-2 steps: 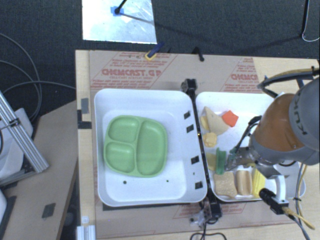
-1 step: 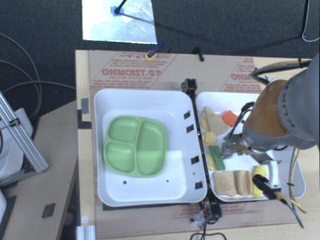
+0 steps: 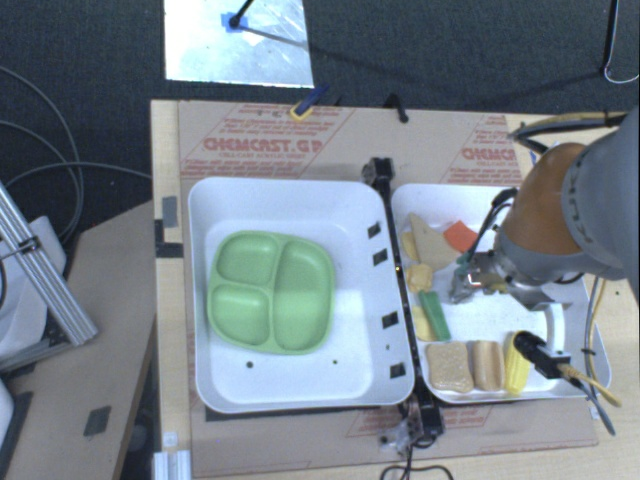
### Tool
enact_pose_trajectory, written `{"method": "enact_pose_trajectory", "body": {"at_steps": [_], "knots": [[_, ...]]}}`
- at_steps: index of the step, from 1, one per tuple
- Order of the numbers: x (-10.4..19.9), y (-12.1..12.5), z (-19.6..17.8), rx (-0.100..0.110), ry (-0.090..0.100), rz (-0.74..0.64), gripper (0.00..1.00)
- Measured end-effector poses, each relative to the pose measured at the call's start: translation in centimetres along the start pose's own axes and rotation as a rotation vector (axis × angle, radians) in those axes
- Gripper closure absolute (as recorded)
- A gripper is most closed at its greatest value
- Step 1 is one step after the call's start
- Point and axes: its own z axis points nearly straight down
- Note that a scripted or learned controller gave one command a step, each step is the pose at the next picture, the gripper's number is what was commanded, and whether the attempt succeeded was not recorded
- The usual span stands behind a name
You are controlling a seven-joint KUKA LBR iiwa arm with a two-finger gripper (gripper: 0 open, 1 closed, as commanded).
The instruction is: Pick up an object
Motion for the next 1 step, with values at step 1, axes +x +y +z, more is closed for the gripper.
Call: {"method": "enact_pose_trajectory", "body": {"at_steps": [1], "knots": [[1.20,4.29,-0.02,-0.002,0.001,-0.003,1.00]]}}
